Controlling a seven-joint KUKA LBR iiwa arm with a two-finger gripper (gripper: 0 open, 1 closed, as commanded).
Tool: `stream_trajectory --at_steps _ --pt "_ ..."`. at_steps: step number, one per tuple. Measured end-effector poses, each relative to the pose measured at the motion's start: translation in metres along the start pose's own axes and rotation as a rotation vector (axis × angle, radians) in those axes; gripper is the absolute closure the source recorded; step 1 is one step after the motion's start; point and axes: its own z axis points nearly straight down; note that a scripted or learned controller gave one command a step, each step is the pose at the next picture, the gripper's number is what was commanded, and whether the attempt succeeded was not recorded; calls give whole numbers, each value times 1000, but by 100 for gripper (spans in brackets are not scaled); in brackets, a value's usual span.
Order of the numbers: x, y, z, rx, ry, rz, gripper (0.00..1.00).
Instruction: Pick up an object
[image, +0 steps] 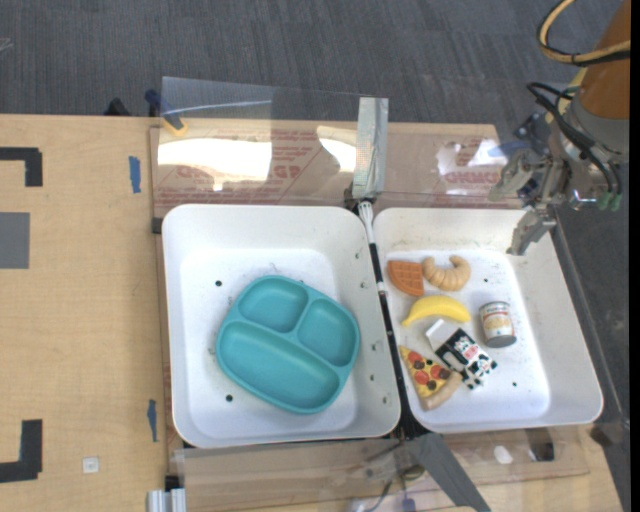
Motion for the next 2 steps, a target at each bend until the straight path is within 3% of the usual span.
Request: stream_trajectory --at_steps 1,2 --pt "-3 -55 -5 1 -2 -28 0" --pt "-4 -53 -5 1 -3 -32 0"
